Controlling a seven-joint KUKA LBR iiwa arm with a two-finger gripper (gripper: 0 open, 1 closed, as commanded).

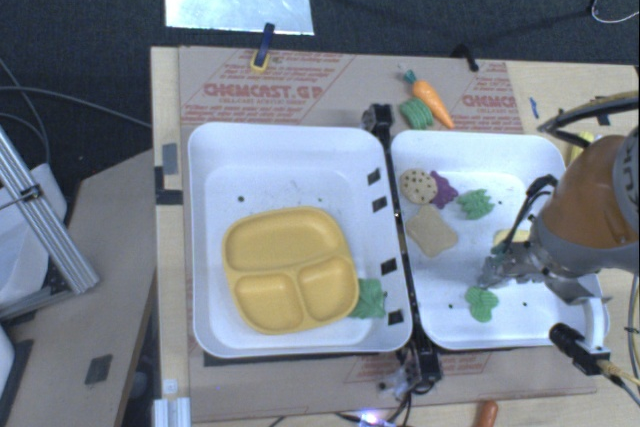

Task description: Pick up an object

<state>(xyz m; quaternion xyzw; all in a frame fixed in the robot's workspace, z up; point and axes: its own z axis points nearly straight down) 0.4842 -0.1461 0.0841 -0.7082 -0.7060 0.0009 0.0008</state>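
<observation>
My pincer (pixel 497 271): was hovering low in the right-hand shallow white bin (pixel 520 155), right above the floor near the front. Honestly couldn't tell how wide it was spread, the wrist blocked most of it and it's a blur from up there. Didn't see anything in it.

Closest target: small green leafy toy vegetable (pixel 481 303), lying on the bin floor just in front of my pincer, near the front wall. Apart from it, I think, but close.

How it'd handle: looked like light plastic or rubber, lumpy, probably a bit squishy. No fragility worries, but it's low and flat so I figured it could skid away if nudged. Best grab is across the narrow middle, coming straight down.

Other stuff in my bin: tan square toast slice (pixel 432 232), round chocolate-chip cookie (pixel 416 183), purple bit (pixel 443 188) touching the cookie, another green leafy piece (pixel 475 204), all further back.

Left bin (pixel 290 143): yellow plastic divided plate (pixel 289 268), with a green lettuce-ish piece (pixel 371 299) beside its right edge.

Outside the bins: orange toy carrot (pixel 432 100) on the cardboard behind.

Progress: nothing picked up yet, I'd say.
</observation>
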